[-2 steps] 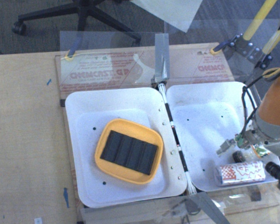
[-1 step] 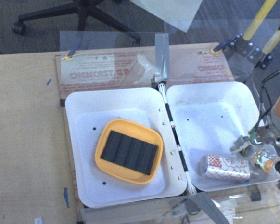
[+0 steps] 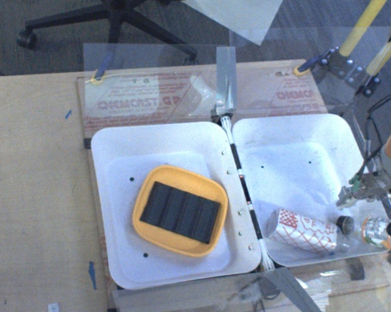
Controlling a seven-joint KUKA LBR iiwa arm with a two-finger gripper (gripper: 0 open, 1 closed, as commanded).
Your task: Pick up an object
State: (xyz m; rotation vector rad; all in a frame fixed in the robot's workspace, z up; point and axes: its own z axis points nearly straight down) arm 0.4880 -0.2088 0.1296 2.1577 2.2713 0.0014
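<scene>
Camera view: jaws (image 3: 352, 195) at right edge of right bin (image 3: 295, 137), spread or pressed together cannot tell. Red-white patterned tube (image 3: 302, 230) lies lower right, inside that bin. Yellow tray (image 3: 180, 210) in left bin (image 3: 115, 165), centre-left.

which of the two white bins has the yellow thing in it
The left bin. It holds the yellow tray; the right bin holds a red-and-white paper cup lying on its side.
</scene>
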